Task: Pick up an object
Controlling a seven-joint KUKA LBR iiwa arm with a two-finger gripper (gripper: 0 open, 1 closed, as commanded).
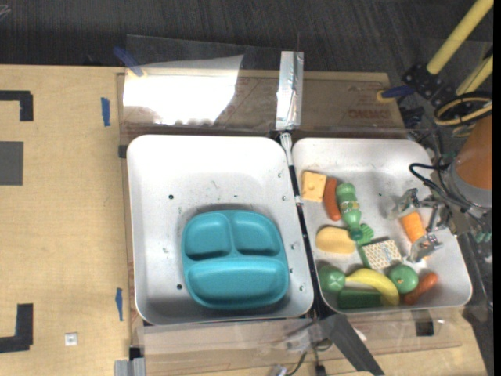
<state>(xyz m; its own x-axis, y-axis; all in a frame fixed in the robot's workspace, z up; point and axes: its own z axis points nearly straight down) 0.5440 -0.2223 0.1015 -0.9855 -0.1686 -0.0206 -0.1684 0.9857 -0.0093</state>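
The jaws [419, 227] sit low in the right bin [368, 151], apparently clamped on an orange piece [412, 225], though clutter blurs this. Best to lift straight up, slowly, clear of the apple [404, 276].

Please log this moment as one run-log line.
end effector: over right white bin, shut on small orange plastic piece | left white bin: teal divided plastic tray

Small orange block [412, 225], tilted, between the hand's [418, 224] fingers, right bin [368, 159]
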